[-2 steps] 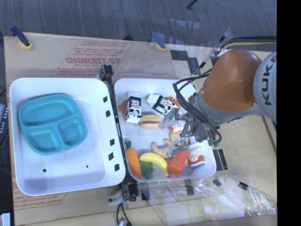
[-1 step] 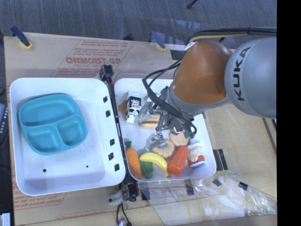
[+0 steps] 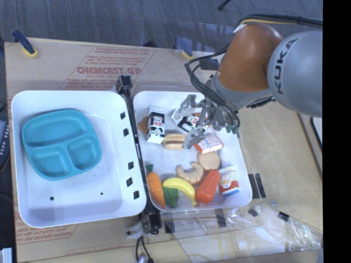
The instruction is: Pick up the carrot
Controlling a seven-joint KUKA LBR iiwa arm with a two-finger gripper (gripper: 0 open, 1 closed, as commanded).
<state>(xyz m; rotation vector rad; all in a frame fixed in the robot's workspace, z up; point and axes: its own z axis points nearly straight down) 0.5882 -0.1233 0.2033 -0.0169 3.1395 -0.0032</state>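
Observation:
The carrot [image 3: 156,189], orange with a green top, lies at the front left corner of the right bin [image 3: 241,163], against the bin's left wall. My gripper [image 3: 193,123] hangs over the back middle of that bin, well behind the carrot and to its right. Its fingers [image 3: 189,103] are open, spread above a small black-and-white packet [image 3: 189,121]. Nothing sits gripped between them. The grey arm with its orange band [image 3: 249,56] reaches in from the right.
Beside the carrot lie a banana [image 3: 180,187], a croissant [image 3: 190,172] and a red toy [image 3: 207,186]. A milk carton [image 3: 156,126], a hot dog [image 3: 174,141], a red-white box [image 3: 209,144] and a can [image 3: 228,181] crowd the bin. A blue divided tray [image 3: 60,142] rests in the left bin [image 3: 82,207].

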